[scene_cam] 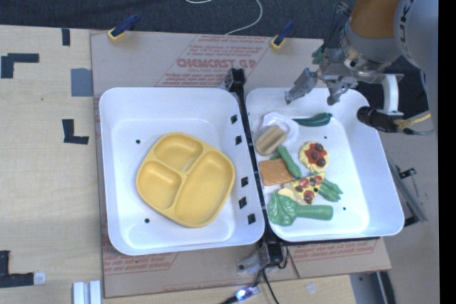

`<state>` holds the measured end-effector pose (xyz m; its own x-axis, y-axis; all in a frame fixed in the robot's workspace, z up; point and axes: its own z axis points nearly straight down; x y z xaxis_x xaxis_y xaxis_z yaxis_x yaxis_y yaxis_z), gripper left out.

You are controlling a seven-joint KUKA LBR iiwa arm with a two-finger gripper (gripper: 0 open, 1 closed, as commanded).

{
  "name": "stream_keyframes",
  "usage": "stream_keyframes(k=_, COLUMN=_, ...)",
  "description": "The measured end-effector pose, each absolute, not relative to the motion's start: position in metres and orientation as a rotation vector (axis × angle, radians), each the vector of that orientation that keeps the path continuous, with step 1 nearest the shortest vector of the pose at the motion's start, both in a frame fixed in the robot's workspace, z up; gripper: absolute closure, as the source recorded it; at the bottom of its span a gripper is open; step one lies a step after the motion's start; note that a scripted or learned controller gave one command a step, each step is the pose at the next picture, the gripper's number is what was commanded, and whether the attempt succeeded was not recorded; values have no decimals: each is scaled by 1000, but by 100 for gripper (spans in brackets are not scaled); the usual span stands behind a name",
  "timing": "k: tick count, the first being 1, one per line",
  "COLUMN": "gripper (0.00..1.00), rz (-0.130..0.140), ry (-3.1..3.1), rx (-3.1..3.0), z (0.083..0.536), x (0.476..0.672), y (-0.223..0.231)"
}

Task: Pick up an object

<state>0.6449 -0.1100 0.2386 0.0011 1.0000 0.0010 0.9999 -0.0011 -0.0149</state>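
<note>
a yellow three-compartment plastic plate (pixel 186 178) lies in the shallow white left bin (pixel 114 153). beside it, the shallow white right bin (pixel 370 174) holds a pile of toy food: a tan bread roll (pixel 269 139), an orange square cracker (pixel 273 171), a green broccoli-like piece (pixel 296 210) and a dark green pepper (pixel 313 120). the grey two-finger gripper (pixel 315 90) hovers over that bin's far edge, fingers spread apart with nothing between them.

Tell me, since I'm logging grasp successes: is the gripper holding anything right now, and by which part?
Nothing is held. The gripper hangs open above the far edge of the right bin, with no toy food between its fingers.
</note>
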Motion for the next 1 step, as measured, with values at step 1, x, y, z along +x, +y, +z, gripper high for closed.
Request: stream_keyframes(k=1, gripper=0, rz=2, ry=-2222, rx=-2219, z=248, x=647, y=-110)
